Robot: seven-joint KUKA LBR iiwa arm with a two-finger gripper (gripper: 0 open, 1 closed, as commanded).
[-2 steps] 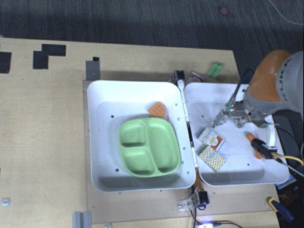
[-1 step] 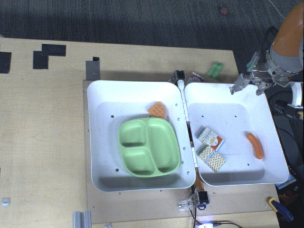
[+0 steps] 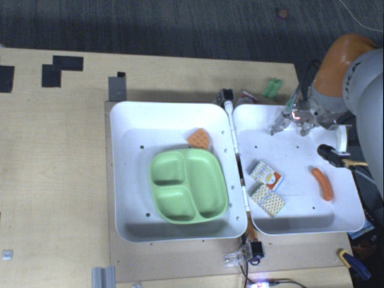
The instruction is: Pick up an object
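Though spread wide, pincer (image 3: 292, 125) empty-fingered.

A divided tray (image 3: 189, 185) lies in the left bin (image 3: 126, 161); two cartons (image 3: 264, 174) in the right bin (image 3: 288, 221).

This looks like a robotics lab. A pale wooden tabletop (image 3: 54, 179) carries two shallow white bins (image 3: 129, 161) clamped side by side, with black tape patches (image 3: 60, 69) stuck to the wood and loose cables (image 3: 255, 263) at the bins' near edge. Dark office carpet (image 3: 180, 17) lies beyond, and a grey-and-orange industrial arm (image 3: 345, 77) reaches in from the right.
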